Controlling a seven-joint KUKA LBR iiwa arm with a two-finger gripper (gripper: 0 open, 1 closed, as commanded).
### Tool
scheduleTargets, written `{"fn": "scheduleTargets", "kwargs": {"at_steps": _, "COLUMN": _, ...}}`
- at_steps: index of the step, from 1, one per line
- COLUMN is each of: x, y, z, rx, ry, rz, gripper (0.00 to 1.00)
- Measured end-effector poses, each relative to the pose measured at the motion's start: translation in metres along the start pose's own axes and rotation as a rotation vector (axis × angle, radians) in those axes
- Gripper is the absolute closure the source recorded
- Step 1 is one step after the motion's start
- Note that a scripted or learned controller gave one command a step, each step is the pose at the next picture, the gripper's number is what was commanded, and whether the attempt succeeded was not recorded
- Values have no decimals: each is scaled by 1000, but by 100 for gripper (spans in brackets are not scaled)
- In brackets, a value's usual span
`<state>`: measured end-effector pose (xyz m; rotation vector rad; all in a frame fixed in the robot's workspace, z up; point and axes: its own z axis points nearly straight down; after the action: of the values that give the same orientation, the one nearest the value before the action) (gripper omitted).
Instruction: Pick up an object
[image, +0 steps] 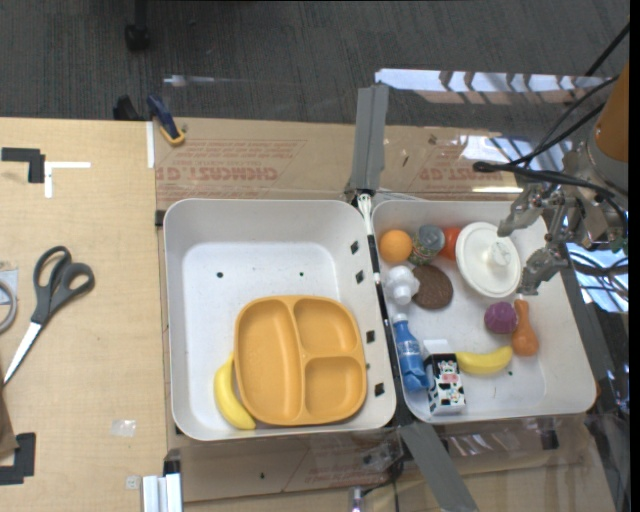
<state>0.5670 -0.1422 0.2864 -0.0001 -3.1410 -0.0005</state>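
Observation:
My gripper (528, 245) hangs over the right side of the right bin (560, 395), open, with nothing between its fingers (516, 217). Just to its left lies a white round dish (487, 260). Below that sit a purple ball (500, 318), an orange carrot-like piece (525, 332) and a small banana (485, 360). Further left in the same bin are an orange ball (396, 245), a grey-blue ball (430, 239), a brown disc (433, 288), a blue bottle (408, 352) and a black-and-white box (447, 384).
The left bin (200, 260) holds a yellow divided plate (300, 358) with a banana (229, 397) tucked under its left edge. Scissors (48, 290) lie on the bench at the left. Cables and the arm crowd the right edge.

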Motion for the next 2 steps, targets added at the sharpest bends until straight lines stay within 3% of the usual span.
{"fn": "scheduleTargets", "kwargs": {"at_steps": 1, "x": 28, "y": -42, "z": 121, "rx": 1, "ry": -3, "rz": -101, "gripper": 0}}
{"fn": "scheduleTargets", "kwargs": {"at_steps": 2, "x": -58, "y": -55, "z": 180, "rx": 2, "ry": -7, "rz": -73, "gripper": 0}}
